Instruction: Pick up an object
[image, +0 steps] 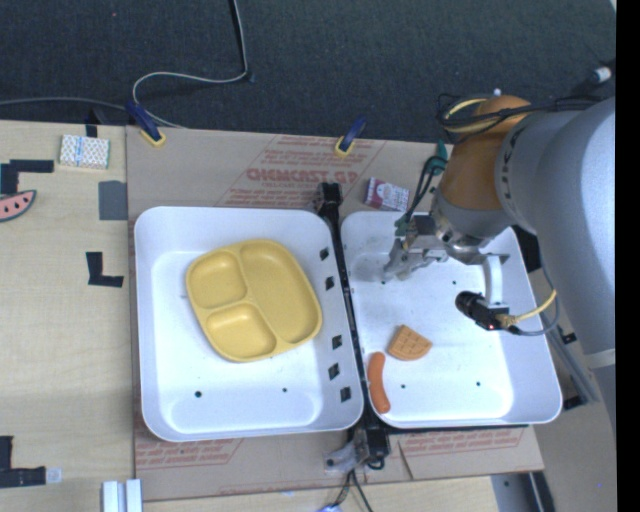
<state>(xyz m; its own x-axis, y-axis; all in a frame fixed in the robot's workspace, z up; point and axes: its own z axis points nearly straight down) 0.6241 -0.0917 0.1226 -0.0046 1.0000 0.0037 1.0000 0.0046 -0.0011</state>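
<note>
Approach step: gripper low over upper part of right bin, jaws' state unclear, nothing seen held; waffle piece & sausage lie nearer front edge, so next move probably needs repositioning over one.

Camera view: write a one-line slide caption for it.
KUKA arm's gripper hovers low in the right bin, above a waffle piece and hot dog; yellow divided plate sits in the left bin.
</note>
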